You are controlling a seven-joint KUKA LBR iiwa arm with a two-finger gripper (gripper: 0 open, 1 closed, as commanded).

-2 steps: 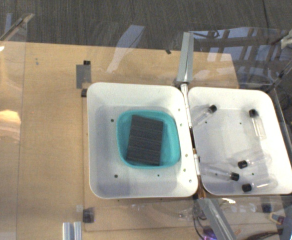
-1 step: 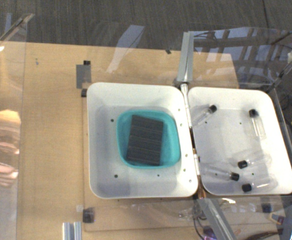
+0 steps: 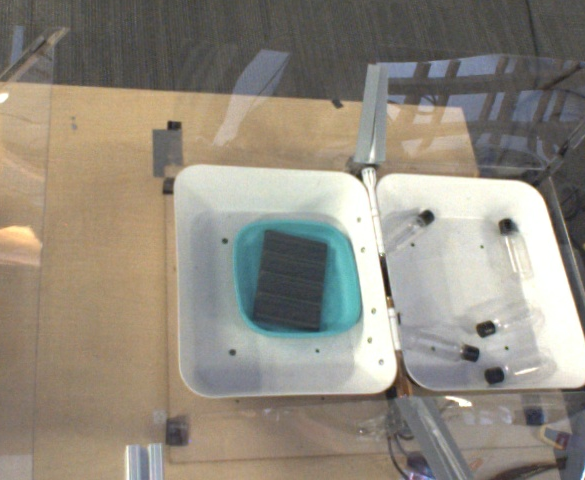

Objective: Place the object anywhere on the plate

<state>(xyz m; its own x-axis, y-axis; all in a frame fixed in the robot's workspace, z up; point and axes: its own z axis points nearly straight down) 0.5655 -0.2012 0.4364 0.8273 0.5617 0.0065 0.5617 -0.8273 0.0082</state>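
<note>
**Near-edge vials loose in right bin, block already on plate**

Nearest you sat a small black-capped vial [image 3: 494, 375], lying against the front wall of the right bin [image 3: 452, 268]. Just behind it lay two more capped vials [image 3: 454, 349], clear-bodied and hard to make out against the white. Two others [image 3: 513, 242] lay toward the back of that bin, well apart from each other. You'd call them all clutter, not the task's thing.

You saw the left bin [image 3: 207, 353] carrying a teal plate [image 3: 244, 268] about at its middle. On it lay a dark grey ridged block [image 3: 292, 280], flat, tilted slightly off square. Its whole footprint sat inside the plate's rim, with teal showing on every side. It touched nothing else.

You couldn't tell the end effector's state, whether apart, together or clamped.

Progress, as a judgement: you could read the placement as done. The object rested on the plate, nothing gripped it, and no part hung over the edge. "Anywhere on the plate" was met with room to spare. What you could treat as left: at most a check that the block sat stable, and it looked settled flat. If one of the vials was really the intended object, then nothing was done yet, but the block on the plate argued against that.

Around both bins the wooden surface [image 3: 92, 268] showed glare from a clear sheet.
</note>
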